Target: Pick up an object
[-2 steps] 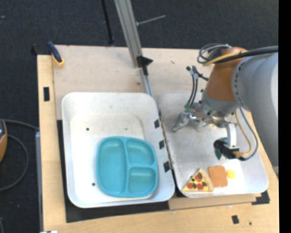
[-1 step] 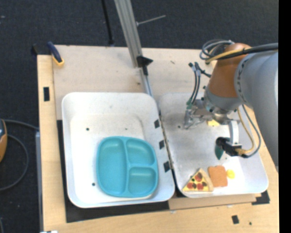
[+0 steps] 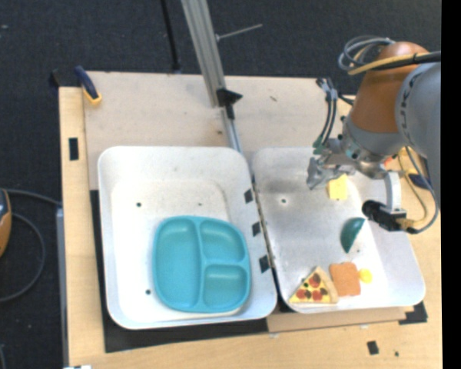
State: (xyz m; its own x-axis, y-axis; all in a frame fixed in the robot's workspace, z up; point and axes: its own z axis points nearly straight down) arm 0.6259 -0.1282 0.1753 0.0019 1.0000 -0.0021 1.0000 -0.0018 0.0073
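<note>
Gripper (image 3: 323, 172) hangs low over the right bin (image 3: 292, 229); I cannot tell its state. Just beside it lies a yellow block (image 3: 337, 188), probably the target, since the green piece (image 3: 352, 233) and pizza slice (image 3: 315, 287) lie farther off.

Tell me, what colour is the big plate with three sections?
The plate is light blue, seen in the camera view.

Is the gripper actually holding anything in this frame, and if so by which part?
Cannot be told. The gripper is low in the right bin, right beside the yellow block, but the view does not show the block between its fingers.
</note>
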